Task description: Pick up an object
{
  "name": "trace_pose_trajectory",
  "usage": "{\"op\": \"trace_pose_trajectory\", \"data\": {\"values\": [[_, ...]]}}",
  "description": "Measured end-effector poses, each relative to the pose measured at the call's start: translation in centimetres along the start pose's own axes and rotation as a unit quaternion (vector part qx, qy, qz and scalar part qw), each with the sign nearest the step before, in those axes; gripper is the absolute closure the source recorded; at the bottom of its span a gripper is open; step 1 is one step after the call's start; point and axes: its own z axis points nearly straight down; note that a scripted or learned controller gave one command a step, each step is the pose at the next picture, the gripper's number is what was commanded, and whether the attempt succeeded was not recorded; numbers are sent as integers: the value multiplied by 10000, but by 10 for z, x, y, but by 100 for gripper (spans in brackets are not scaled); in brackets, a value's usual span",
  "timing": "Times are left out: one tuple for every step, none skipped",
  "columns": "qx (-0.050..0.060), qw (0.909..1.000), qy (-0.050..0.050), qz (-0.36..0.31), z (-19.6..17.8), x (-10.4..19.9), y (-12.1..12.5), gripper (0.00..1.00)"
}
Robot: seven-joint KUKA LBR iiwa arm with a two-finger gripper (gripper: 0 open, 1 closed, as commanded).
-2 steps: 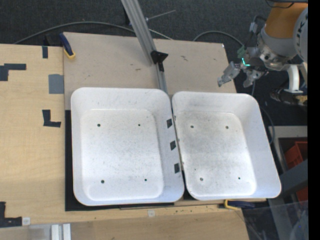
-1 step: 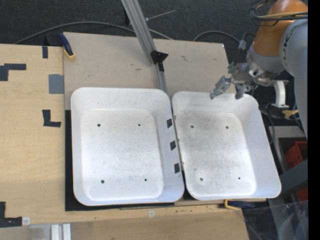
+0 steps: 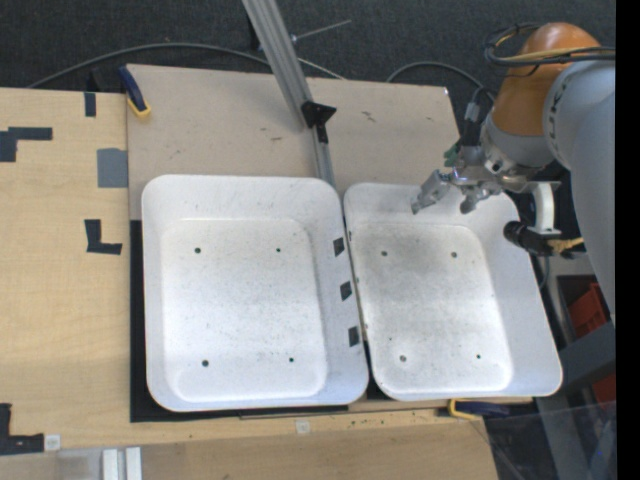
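My gripper [image 3: 442, 205] hangs over the far edge of the right bin [image 3: 520, 363], near its back rim. Its two fingers are spread apart, and only white bin floor shows between them. The grey arm with its orange band [image 3: 545, 63] comes in from the upper right. The left bin [image 3: 240, 393] lies beside it, showing a speckled white floor with a few small dark holes. I see no loose object in either bin.
A slanted metal pole [image 3: 285, 58] comes down to the back edge where the bins meet. Black clips [image 3: 345, 290] sit along the seam between the bins. A blue and yellow clamp [image 3: 135, 93] sits at the back left, and cables run behind the bench.
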Motion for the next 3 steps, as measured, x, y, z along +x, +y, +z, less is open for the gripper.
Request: {"op": "trace_pose_trajectory", "data": {"values": [[1, 10000, 2, -2, 44, 1, -3, 0], [-25, 10000, -4, -11, 31, 2, -1, 100], [-53, 10000, -3, 1, -24, -5, -7, 100]]}}
